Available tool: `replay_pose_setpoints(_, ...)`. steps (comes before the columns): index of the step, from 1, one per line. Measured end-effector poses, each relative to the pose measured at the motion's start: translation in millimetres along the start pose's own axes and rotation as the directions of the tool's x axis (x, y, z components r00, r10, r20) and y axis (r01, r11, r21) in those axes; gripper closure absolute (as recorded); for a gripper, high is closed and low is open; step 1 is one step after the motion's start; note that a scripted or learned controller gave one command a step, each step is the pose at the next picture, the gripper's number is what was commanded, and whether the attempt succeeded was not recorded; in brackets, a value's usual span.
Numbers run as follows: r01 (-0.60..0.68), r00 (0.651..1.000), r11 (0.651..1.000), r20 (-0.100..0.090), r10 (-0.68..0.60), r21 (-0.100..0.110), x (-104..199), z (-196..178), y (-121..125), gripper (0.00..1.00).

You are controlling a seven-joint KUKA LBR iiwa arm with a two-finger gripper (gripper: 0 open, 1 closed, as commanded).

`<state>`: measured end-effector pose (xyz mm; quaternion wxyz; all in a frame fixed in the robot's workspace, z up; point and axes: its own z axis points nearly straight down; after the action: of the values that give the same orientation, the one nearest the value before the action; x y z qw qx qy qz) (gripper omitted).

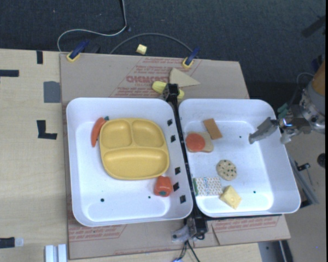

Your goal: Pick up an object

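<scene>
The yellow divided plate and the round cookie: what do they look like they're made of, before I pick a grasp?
The yellow divided plate looks like molded plastic with a smooth, matte finish: one even color and rounded compartment ridges. The round cookie is tan with dark specks, probably a plastic or rubber toy, though real food cannot be ruled out from this view. The gripper hangs over the right bin.

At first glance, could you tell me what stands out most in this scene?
The big yellow tray in the left bin draws the eye first, with a carrot at its left edge. The right bin holds small food pieces, among them a cookie, and the gripper hovers at its right rim.
</scene>
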<state>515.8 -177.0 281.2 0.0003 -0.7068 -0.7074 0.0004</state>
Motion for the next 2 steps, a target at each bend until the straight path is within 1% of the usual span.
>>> replay_pose_setpoints(1, 0.003, 1.0, 1.0, -0.002, -0.003, 0.006, 33, 99, 44, 0.0)
replay_pose_setpoints(2, 0.0, 1.0, 1.0, 0.008, 0.0, -0.01, 48, 198, 15, 0.0)
